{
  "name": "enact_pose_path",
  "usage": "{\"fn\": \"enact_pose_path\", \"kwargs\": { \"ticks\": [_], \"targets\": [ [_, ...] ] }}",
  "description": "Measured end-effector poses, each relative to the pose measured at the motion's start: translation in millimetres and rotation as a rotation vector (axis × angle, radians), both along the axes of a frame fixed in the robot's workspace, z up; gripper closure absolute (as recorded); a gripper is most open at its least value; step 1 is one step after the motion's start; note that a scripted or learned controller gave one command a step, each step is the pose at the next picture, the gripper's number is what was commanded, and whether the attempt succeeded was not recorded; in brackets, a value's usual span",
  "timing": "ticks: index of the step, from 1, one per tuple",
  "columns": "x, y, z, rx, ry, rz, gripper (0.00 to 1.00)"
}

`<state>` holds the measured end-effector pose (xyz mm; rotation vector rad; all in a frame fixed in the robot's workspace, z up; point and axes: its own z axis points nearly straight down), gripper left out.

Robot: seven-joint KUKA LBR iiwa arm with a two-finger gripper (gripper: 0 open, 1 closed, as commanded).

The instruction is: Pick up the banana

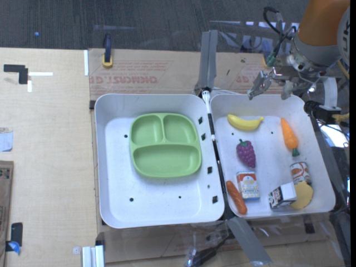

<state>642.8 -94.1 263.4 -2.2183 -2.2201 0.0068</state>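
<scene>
**Desk:** What sits nearest the camera?

**Photographer:** The front of the right bin (325,166), crowded with play food: a sausage (236,197) at the front left, a small carton (248,184) just beside it, then a dark box (282,196) touching a yellow wedge (303,195), with a small can (299,172) just behind those. A bunch of purple grapes (246,152) lies mid-bin and a carrot (288,134) runs along the right wall.

**Desk:** And the left bin?

**Photographer:** The left bin (111,166) holds a green divided plate (165,144), lying flat and set toward the bin's back half.

**Desk:** Where is the banana?

**Photographer:** The banana (245,122) lies on the floor of the right bin near its back wall, left of the carrot and just behind the grapes, its curve sagging toward the camera. Nothing touches it.

**Desk:** The arm?

**Photographer:** It comes in from the upper right, orange band (321,13) high in the corner, wrist angled down and to the left. The end effector (274,87) hangs over the bin's back rim, above and behind the banana and apart from it. Its two fingers are spread, nothing between them.

**Desk:** Beyond that?

**Photographer:** The wooden bench (44,149), with a yellow-tipped clamp (107,52) at its far edge.
</scene>
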Motion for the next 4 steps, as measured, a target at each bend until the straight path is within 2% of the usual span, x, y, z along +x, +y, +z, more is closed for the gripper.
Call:
{"fn": "enact_pose_path", "kwargs": {
  "ticks": [1, 2, 3, 4],
  "targets": [
    [7, -5, -120, -0.001, 0.001, -0.147, 0.0],
    [14, -18, -174, 0.001, -0.001, -0.025, 0.0],
    [13, -19, -167, 0.0, 0.004, -0.027, 1.0],
    [11, -3, -122, 0.0, -0.001, 0.055, 1.0]
  ]
}}
